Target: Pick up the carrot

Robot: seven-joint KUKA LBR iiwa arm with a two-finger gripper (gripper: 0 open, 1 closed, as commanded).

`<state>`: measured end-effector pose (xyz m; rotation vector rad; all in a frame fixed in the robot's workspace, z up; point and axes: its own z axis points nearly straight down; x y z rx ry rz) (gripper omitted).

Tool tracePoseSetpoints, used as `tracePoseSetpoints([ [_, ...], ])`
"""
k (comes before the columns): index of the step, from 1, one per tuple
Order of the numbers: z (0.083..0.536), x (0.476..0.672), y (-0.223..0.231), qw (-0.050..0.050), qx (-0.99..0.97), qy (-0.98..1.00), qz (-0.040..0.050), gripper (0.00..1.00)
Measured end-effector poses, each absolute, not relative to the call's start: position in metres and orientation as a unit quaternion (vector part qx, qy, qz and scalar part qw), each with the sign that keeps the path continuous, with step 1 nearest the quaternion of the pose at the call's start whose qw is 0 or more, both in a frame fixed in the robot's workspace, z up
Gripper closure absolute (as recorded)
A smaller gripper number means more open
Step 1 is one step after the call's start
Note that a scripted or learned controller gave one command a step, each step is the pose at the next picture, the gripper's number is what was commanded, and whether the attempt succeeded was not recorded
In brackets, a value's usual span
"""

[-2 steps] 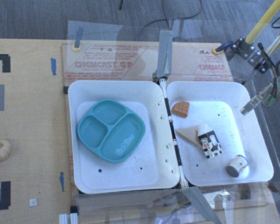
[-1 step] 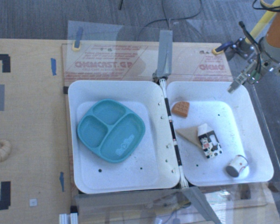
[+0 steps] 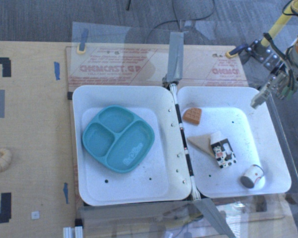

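Observation:
A small orange, squarish piece with a ridged top lies in the right bin near its top left corner. I cannot tell whether it is the carrot. My gripper hangs over the right bin's upper right corner, well to the right of the orange piece and apart from it. The arm comes in from the top right. Nothing shows in the gripper.
The right bin also holds a beige wedge, a small black-and-white box and a white cup on its side. A teal divided plate lies in the left bin. A pale croissant-like thing rests on the bench at far left.

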<state>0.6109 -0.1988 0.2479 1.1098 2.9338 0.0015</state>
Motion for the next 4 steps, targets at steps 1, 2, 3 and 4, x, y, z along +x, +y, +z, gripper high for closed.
tracePoseSetpoints([
  [1, 0.221, 0.629, -0.222, 0.004, 0.275, 0.962, 0.0002, 1.0],
  [2, 0.232, 0.601, -0.221, 0.003, 0.199, 0.98, 0.0001, 1.0],
  [3, 0.216, 0.594, -0.221, 0.003, 0.088, 0.996, 0.0002, 1.0],
  [4, 0.213, 0.567, -0.222, 0.003, -0.059, 0.998, 0.0001, 1.0],
])
